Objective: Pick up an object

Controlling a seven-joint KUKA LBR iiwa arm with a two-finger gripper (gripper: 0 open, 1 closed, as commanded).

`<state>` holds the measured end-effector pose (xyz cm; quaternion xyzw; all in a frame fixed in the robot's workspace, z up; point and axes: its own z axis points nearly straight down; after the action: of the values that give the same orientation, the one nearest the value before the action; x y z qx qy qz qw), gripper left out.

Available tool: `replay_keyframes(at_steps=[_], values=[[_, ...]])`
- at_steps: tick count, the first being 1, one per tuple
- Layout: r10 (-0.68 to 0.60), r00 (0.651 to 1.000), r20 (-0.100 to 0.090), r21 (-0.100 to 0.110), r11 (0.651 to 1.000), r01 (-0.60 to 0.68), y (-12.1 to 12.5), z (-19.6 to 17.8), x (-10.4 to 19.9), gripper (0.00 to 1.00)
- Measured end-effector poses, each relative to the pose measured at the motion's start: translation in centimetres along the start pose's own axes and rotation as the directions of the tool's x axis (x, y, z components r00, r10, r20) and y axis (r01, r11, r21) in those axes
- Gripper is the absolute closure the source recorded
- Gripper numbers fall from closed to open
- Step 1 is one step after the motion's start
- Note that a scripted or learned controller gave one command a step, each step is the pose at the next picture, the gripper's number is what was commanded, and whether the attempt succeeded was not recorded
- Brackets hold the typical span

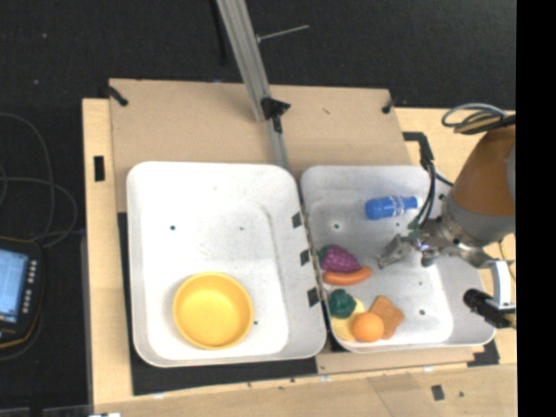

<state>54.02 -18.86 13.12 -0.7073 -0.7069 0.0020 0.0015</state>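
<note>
Right bin (347,185) holds a blue bottle (388,207) lying at its far side, purple grapes (339,258), an orange carrot (346,276) and an orange ball (368,327) at its near left; gripper (393,252) hovers mid-bin, fingers apart, gripping nothing; left bin (208,198) holds a yellow bowl (213,309); tan counter (208,124), dark floor (104,33) beyond.

Looks like a robotics lab: plywood desk (217,120) on dark floor, two white bins (208,189), a metal pole (248,50), loose cables (35,189), a handheld controller screen (13,289).

A metal pole (252,59) crosses the bench (191,129) — a tablet (16,287) lies left.
</note>
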Motion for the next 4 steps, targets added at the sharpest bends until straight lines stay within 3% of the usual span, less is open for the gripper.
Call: replay_keyframes(at_steps=[1,2,4], values=[[0.0,1.0,0.001,-0.004,1.0,0.0,0.0,3.2,-0.1,0.0],[0.005,1.0,0.002,-0.01,1.0,-0.005,0.1,1.9,-0.2,1.0],[-0.004,1.0,0.003,-0.013,1.0,0.004,0.0,-9.8,-0.4,1.0]])
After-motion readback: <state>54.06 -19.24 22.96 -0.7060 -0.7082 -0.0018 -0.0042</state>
